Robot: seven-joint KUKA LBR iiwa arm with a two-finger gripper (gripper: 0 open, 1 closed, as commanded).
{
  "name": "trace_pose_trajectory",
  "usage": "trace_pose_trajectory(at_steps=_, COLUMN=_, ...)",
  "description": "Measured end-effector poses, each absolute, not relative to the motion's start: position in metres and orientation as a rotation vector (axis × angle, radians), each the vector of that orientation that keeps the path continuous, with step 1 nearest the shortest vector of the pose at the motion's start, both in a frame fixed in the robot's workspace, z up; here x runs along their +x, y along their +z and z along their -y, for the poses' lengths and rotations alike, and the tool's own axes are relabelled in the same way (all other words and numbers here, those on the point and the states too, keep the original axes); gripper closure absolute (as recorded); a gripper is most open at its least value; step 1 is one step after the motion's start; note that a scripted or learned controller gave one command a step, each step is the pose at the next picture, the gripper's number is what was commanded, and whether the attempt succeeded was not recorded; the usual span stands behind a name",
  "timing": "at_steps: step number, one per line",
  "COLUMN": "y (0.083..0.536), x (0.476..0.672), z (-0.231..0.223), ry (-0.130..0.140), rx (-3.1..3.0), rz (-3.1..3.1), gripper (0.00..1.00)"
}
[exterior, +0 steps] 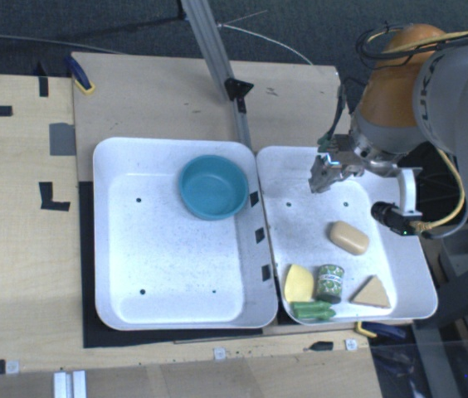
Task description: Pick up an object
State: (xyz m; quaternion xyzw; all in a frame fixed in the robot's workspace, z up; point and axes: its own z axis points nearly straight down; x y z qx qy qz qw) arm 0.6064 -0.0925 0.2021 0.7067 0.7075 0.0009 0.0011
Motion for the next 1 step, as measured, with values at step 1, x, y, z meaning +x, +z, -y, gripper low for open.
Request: trace_pose_trajectory(at_steps=1, y=0.2478, x=0.6066, z=0.1000, ry=0.003, rx=2.218, rz=-2.220, gripper=1.00)
